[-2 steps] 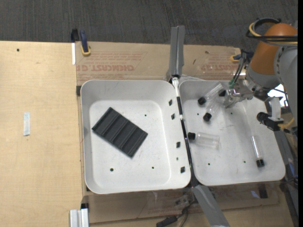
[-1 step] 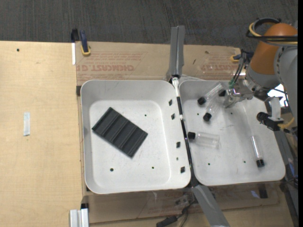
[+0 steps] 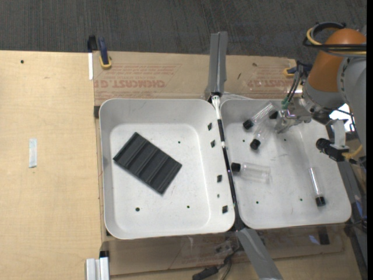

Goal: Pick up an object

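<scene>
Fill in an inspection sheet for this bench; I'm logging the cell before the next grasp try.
Surface: two white bins side by side, left bin and right bin, on a cardboard-covered bench.
Job's things: dark ribbed slab lying flat in the left bin; clear black-capped tubes and small black caps in the right bin.
Clutter: nothing seen.
Grippers: pincer over the right bin's far end, by a clear tube; grip unclear.
Cables: green and yellow leads on the wrist.
Surroundings: clamp, dark carpet.
</scene>
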`<action>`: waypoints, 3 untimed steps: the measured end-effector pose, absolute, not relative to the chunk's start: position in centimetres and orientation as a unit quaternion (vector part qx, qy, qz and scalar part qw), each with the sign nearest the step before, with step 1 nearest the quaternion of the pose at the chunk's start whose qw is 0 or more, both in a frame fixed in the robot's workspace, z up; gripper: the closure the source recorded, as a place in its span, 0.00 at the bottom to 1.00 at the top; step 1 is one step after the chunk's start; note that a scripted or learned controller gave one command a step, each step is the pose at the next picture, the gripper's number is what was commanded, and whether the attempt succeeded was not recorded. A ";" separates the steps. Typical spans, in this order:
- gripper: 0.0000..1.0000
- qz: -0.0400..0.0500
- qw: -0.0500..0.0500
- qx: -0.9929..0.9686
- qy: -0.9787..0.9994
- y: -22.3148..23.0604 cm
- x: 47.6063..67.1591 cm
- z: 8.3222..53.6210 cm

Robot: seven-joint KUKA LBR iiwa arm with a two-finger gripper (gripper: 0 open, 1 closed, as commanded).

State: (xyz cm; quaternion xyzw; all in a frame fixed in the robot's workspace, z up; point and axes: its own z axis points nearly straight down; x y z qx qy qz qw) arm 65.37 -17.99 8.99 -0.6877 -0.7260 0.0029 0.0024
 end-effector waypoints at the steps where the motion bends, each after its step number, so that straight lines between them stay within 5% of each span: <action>1: 0.00 0.003 0.002 -0.688 -0.726 -18.0 65.4 9.0; 3: 0.00 0.003 0.002 -0.688 -0.726 -18.0 65.4 9.0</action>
